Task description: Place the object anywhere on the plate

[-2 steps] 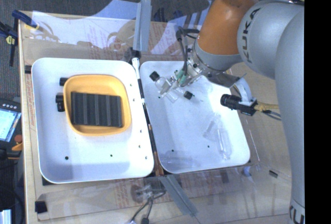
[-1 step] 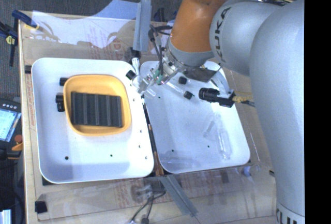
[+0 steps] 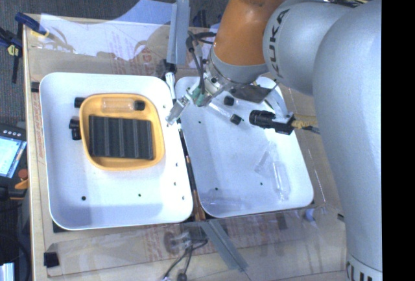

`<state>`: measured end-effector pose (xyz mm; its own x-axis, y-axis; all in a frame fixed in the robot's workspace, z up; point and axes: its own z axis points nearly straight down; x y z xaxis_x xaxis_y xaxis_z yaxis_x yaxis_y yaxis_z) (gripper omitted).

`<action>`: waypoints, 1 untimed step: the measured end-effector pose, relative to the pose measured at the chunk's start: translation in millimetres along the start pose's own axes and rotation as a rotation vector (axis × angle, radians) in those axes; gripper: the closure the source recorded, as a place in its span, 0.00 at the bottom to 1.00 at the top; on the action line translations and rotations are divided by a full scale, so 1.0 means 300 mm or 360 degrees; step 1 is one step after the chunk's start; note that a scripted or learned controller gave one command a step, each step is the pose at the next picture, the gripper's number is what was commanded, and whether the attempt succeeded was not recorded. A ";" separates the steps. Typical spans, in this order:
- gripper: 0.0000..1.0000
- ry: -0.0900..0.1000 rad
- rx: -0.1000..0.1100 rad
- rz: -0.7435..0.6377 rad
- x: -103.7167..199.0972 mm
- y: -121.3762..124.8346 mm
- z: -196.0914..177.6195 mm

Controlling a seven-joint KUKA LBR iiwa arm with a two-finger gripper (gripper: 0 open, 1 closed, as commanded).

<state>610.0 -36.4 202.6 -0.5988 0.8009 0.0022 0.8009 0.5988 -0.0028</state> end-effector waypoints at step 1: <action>0.00 -0.0005 -0.0006 -0.0058 -0.144 -0.052 -0.030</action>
<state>623.5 -80.4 211.4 -0.6277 0.7784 -0.0009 0.7784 0.6277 0.0007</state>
